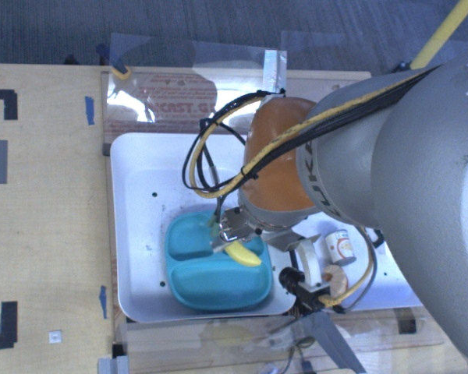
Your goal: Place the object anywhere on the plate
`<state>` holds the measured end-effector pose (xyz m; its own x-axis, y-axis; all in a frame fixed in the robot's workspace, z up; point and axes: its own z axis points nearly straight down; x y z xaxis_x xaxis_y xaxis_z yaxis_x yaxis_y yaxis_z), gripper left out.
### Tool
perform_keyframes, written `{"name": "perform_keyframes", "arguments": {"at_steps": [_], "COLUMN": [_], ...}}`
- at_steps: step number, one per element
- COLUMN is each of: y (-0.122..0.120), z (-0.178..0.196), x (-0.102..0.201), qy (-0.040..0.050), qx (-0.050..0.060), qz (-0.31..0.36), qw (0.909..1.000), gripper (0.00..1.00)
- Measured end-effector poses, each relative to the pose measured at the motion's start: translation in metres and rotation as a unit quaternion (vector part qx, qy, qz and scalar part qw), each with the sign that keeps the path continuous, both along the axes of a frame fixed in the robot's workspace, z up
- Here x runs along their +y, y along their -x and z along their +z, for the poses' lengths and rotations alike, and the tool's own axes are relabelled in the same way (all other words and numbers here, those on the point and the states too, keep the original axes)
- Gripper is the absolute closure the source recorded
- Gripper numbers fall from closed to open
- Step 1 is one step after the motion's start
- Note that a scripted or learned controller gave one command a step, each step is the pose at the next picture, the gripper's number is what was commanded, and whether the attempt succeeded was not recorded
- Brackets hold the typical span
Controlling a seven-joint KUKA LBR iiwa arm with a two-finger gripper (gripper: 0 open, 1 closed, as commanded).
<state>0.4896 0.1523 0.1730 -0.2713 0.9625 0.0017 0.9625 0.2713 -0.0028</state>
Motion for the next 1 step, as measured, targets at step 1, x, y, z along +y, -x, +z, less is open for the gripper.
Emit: {"name": "perform_keyframes", "arguments": {"at_steps": [1], "y": [-0.0007], "z": [0.0004], "x": [-0.0018], "qy": [0.0004], "qx": [-0.001], "qz": [-0.002], "qw": [1.0000], "gripper": [0.00]}}
